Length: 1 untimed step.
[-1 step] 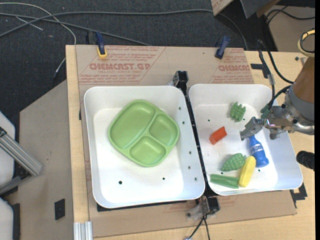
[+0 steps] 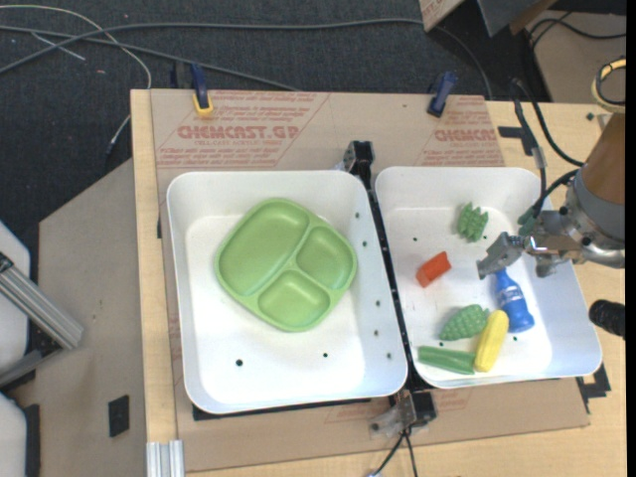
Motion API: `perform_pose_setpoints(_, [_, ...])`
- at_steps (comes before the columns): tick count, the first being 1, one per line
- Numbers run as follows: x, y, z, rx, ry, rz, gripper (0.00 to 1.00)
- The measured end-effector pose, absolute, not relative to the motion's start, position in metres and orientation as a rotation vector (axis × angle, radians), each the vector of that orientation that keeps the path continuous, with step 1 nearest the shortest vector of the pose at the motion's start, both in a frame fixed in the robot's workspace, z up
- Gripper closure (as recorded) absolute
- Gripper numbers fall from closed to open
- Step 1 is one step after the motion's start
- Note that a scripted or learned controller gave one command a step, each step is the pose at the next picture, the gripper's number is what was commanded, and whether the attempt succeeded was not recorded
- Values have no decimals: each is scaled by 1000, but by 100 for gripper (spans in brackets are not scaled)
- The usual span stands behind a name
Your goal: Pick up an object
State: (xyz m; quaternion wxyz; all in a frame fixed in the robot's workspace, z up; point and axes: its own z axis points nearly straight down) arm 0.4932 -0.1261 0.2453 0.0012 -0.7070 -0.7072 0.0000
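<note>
In the right bin [image 2: 417,189] lie several small toys: a red block [image 2: 432,268], a green bumpy piece [image 2: 472,221], a blue bottle [image 2: 513,300], a yellow corn-like piece [image 2: 491,341], a green knobbly piece [image 2: 465,322] and a green flat stick [image 2: 445,360]. My gripper [image 2: 517,251] hangs over the right side of that bin, just above the blue bottle's top end. Nothing shows between its fingers. The left bin [image 2: 199,346] holds a light green divided plate [image 2: 286,263].
The two white bins stand side by side on a cardboard sheet [image 2: 248,127] clamped to the bench. A black clip [image 2: 359,156] sits between the bins at the back. Cables [image 2: 537,137] run over the bench at the right.
</note>
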Motion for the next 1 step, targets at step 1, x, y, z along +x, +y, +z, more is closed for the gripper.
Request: perform_pose_setpoints(1, [491, -125, 186, -2220, -2219, 0, 0])
